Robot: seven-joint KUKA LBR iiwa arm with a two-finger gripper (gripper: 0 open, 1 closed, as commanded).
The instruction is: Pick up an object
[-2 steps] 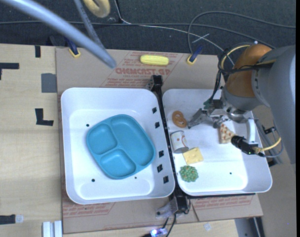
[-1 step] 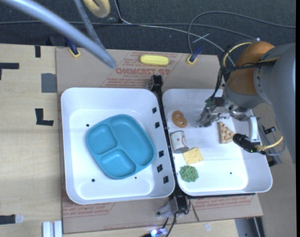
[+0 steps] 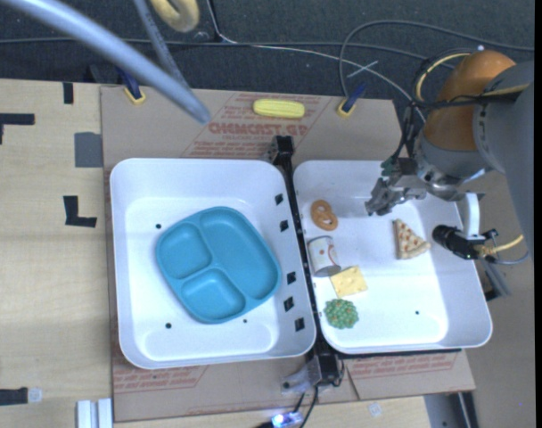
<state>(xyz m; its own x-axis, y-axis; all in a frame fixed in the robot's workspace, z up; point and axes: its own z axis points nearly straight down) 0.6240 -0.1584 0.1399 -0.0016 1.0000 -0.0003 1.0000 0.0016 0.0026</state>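
We are looking down on two white bins side by side. The left bin (image 3: 128, 239) is holding a blue tray (image 3: 217, 264) with three compartments, lying flat and apparently bare. The right bin (image 3: 449, 319) is holding the small things we might pick: a pretzel (image 3: 323, 214) near the divider, a grey can (image 3: 322, 255) just below it, a yellow cheese piece (image 3: 349, 282) touching or nearly touching the can, a green broccoli clump (image 3: 341, 313) nearest the front, and a pizza slice (image 3: 409, 239) lying apart toward the right.

We are reaching in from the right with the arm (image 3: 467, 123), and the gripper (image 3: 384, 199) is hanging over the upper part of the right bin, between the pretzel and the pizza slice. Nothing is showing between its tips, so we are judging it as carrying nothing; whether it is spread or closed we cannot tell from this angle.

We are reading this as the approach: the gripper is poised over bare floor, near the pretzel and the slice, probably because those two are lying free of neighbours. The can and cheese are crowding each other, which could spoil a clean grasp there. A yellow banana-like toy (image 3: 278, 108) is sitting outside the bins on the cardboard behind them.
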